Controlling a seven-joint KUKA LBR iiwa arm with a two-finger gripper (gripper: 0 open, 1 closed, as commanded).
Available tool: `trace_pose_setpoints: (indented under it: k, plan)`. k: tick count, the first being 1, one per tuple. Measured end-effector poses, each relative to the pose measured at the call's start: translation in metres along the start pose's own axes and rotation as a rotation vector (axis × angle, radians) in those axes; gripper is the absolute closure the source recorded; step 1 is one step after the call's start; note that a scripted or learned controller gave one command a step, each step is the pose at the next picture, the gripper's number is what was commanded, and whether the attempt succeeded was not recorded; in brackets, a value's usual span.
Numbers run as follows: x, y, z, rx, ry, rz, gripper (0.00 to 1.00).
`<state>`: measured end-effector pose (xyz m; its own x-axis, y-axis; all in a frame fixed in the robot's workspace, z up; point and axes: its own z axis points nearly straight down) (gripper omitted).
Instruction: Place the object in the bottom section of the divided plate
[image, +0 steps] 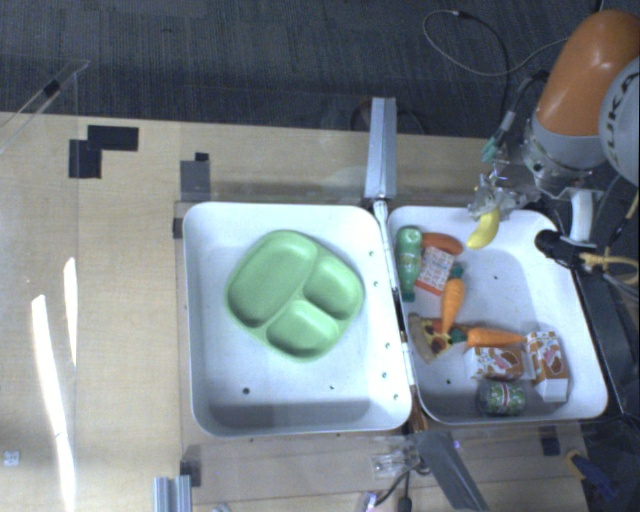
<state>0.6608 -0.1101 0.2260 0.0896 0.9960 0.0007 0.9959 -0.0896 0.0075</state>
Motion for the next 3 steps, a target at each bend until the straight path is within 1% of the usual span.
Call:
trace_pose_setpoints:
  k: [1,2,3]
  plan:
    - [0.017,0.009,0.109,-0.01,-0.003,-0.191,1.0]
    - [0.012,0.009,-0.04,-0.002,-0.001,-0.173,1.0]
    - [0.056,-0.013,-0.077,0.0,0.0,-0.107,1.0]
